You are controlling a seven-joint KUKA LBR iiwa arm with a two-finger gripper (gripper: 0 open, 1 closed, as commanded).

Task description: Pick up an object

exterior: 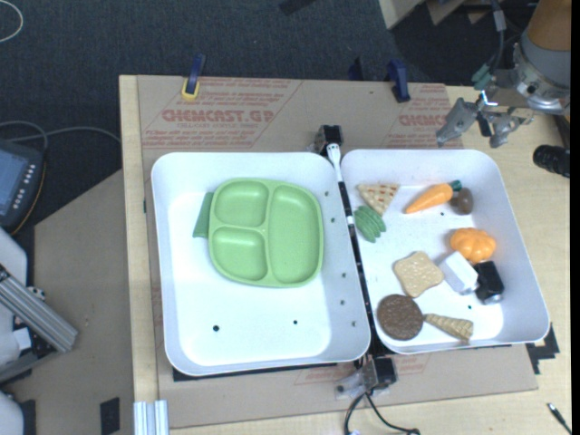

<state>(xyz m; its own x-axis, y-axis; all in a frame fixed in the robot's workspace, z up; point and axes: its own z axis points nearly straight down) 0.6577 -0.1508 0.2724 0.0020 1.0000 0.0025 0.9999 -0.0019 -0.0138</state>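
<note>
Above the right bin's [517,198] far corner, claw [475,123] spread open and empty; toy carrot [426,198] lying below.

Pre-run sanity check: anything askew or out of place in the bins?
One thing: the green leaf lies against the right bin's left rim beside the divider, tight for a grasp. The green plate lies flat in the left bin.

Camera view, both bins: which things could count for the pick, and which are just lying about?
Belongs to the job:
gripper, open, above the right bin
carrot
waffle wedge
green leaf
orange lump
toast slice
brown patty
cone

Just lying about:
green divided plate
clamps
cables
</note>
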